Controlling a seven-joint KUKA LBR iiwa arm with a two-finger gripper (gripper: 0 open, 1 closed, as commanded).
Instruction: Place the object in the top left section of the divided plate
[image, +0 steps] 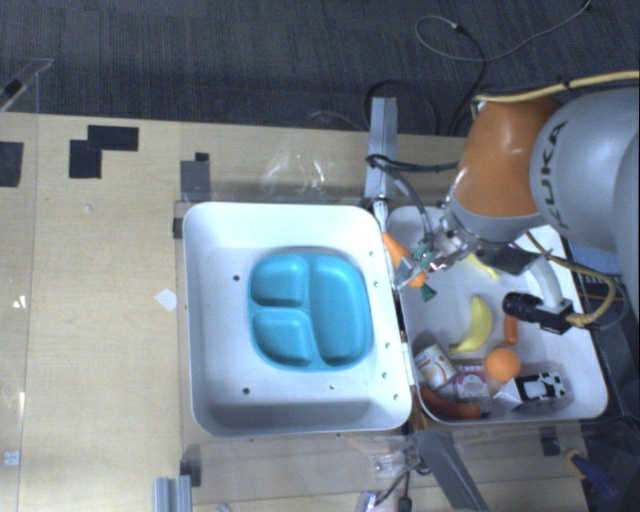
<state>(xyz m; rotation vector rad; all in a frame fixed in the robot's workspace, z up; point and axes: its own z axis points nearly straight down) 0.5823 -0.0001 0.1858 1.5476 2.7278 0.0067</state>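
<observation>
One fixed camera looks down at a slant on the bench (90, 330), taking in both white bins (215, 300) side by side.

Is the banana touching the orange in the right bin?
Apart. The camera view shows the banana lying above the orange in the right bin, with a strip of white bin floor between them.
</observation>
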